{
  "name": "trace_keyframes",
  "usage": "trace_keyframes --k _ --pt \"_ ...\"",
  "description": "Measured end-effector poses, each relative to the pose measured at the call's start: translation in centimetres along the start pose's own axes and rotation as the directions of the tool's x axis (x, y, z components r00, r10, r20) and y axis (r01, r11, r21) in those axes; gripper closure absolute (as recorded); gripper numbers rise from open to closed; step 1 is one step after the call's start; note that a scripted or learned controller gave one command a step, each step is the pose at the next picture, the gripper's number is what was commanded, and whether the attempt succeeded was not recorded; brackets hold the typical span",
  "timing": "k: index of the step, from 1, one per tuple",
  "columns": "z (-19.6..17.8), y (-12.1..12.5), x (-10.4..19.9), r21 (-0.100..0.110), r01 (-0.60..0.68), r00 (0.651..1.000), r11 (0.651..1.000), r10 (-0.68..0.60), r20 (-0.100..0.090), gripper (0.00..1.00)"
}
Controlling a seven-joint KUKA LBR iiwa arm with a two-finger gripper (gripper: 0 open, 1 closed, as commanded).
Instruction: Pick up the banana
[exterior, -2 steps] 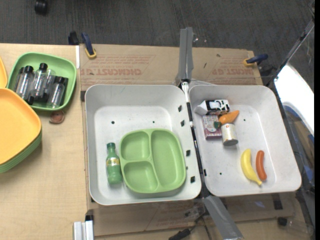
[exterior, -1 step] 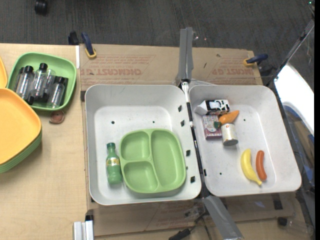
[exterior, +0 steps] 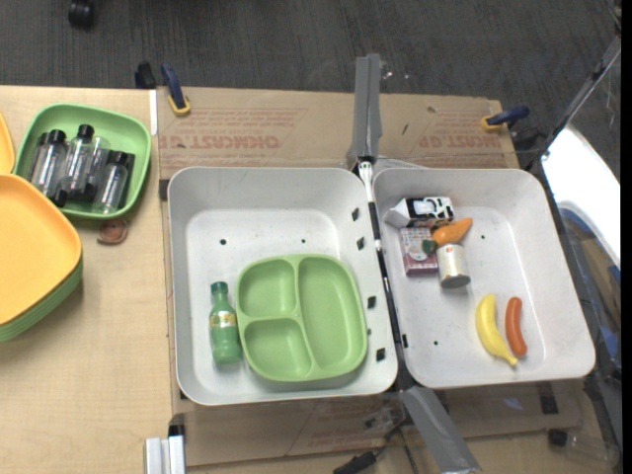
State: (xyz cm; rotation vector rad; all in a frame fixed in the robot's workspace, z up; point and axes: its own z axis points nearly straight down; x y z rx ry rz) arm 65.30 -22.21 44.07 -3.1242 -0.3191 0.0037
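one banana [exterior: 490, 330] lies near the right bin's [exterior: 553, 215] front edge, just beside one red sausage [exterior: 514, 326], open floor to its left; claw state: cannot tell.

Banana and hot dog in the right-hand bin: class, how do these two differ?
The banana is yellow; the hot dog is red-orange. The banana is curved and thicker; the hot dog is straight and slimmer. The banana lies nearer the bin's middle, the hot dog nearer its right wall. Both lie flat, side by side, lengthwise alike.
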Motion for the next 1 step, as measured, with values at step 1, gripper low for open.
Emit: trace_keyframes --k 1 --pt "0.11 -0.1 -0.08 0.001 0.023 1.0 1.0 -0.023 0.003 1.0"
